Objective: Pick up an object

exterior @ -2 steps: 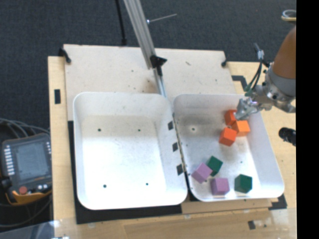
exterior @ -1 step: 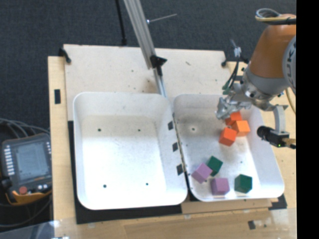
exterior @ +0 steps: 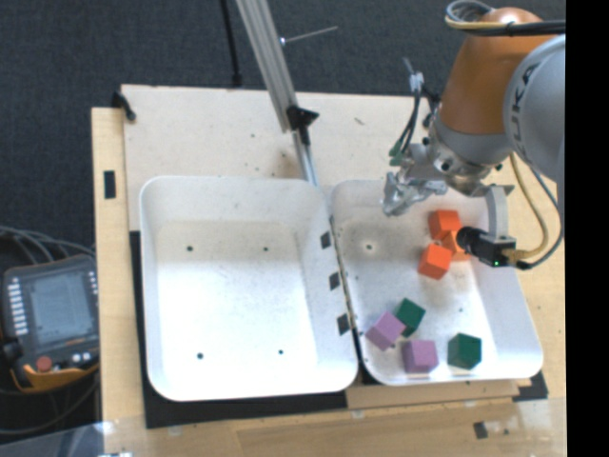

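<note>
Your table (exterior: 190, 131) carries everything, with both bins pushed toward its near edge and bare board left along the far edge. The arm (exterior: 495, 74) leans in over the table's right edge, bent down so the wrist sits above the far end of the right bin.

The left bin (exterior: 238, 293) takes up the table's left half, and none of the blocks lie in it. The right bin (exterior: 381, 255), by the near right corner, holds all six, so that is where your target has to come from. An aluminium rail (exterior: 262, 36) slants down from beyond the far edge to the seam between the bins. It stands just left of the wrist, so watch it if the arm swings that way.

The pincer (exterior: 402, 196) hangs over bare bin floor near the bin's far wall. You cannot tell from here whether it is spread or pressed together, and no block shows in it.

The closest candidates are two orange cubes (exterior: 443, 225), one just beside the other (exterior: 435, 260), a little toward the right edge from the pincer. Their closeness may crowd a grasp. Toward the near edge lie a green cube (exterior: 410, 314) touching a purple cube (exterior: 386, 331), then another purple cube (exterior: 419, 355) near a second green cube (exterior: 464, 350).
</note>
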